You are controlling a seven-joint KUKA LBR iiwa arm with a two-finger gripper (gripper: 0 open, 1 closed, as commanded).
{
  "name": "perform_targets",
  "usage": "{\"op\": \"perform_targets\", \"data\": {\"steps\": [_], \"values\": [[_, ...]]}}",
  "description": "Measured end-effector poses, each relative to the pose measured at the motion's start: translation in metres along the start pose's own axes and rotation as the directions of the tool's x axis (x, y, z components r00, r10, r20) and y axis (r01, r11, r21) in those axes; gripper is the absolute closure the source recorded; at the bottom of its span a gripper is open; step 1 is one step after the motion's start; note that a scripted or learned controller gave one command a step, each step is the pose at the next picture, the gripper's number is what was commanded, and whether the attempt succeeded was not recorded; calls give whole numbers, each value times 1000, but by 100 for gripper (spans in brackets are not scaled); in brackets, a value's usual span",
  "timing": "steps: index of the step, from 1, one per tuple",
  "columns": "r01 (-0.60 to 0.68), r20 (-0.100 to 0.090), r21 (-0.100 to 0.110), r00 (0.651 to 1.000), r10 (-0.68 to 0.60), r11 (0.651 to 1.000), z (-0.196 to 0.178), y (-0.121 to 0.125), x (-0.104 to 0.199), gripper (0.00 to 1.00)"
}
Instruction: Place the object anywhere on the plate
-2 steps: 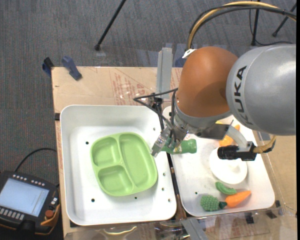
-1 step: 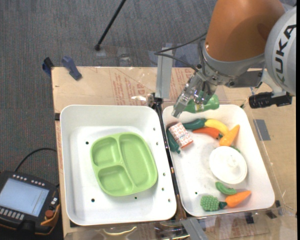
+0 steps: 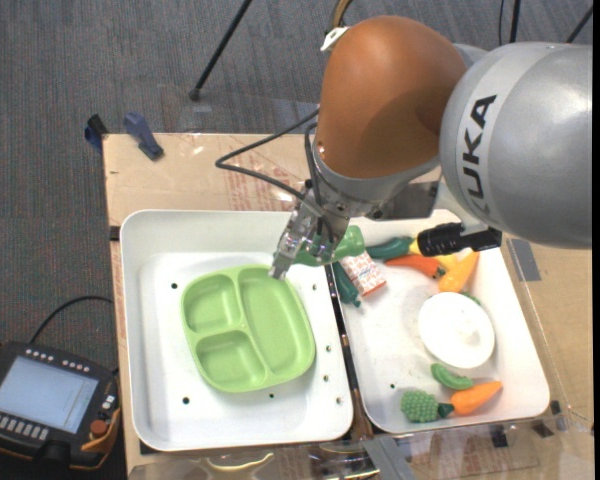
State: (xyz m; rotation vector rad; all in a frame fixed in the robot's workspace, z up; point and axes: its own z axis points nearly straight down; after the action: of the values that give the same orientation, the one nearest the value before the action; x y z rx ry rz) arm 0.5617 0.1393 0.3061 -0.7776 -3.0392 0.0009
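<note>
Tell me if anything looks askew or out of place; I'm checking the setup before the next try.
One thing: the small red-and-white carton lies tilted by the divider at the right bin's left edge, beside the gripper. The green plate sits flat in the left bin, slightly turned.

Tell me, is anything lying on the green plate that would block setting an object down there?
No, nothing visible does. The green plate in the left bin has three bare compartments, and the end effector hangs over its upper right rim.
</note>
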Motion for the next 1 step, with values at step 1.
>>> {"op": "perform_targets", "data": {"steps": [1], "values": [[493,8,0,870,-493,870,-106,-94,30,100]]}}
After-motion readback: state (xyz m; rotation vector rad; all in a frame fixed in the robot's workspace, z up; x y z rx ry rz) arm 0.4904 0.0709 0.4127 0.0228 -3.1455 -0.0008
